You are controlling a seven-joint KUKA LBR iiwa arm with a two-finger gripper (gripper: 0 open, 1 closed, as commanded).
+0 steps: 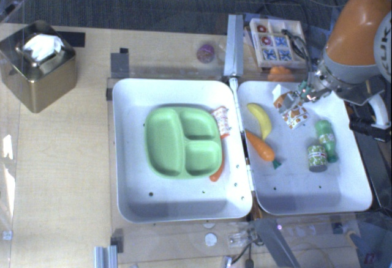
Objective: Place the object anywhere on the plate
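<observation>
A green divided plate (182, 141) lies in the middle of the left bin (131, 199). My gripper (302, 93) hangs over the far part of the right bin (349, 193), just above a small orange and white patterned packet (293, 112). I cannot make out whether the packet is gripped. A banana (260, 119) and a carrot (261, 147) lie at the right bin's left side. A green bottle (326, 137) and a small can (316, 157) lie towards its right.
A red and white wrapper (221, 120) rests against the plate's right rim, and a small orange piece (215, 174) lies by its near right corner. A metal divider (233, 46) separates the bins. A brass box (38, 66) stands far left. A patterned card (274, 41) lies behind the right bin.
</observation>
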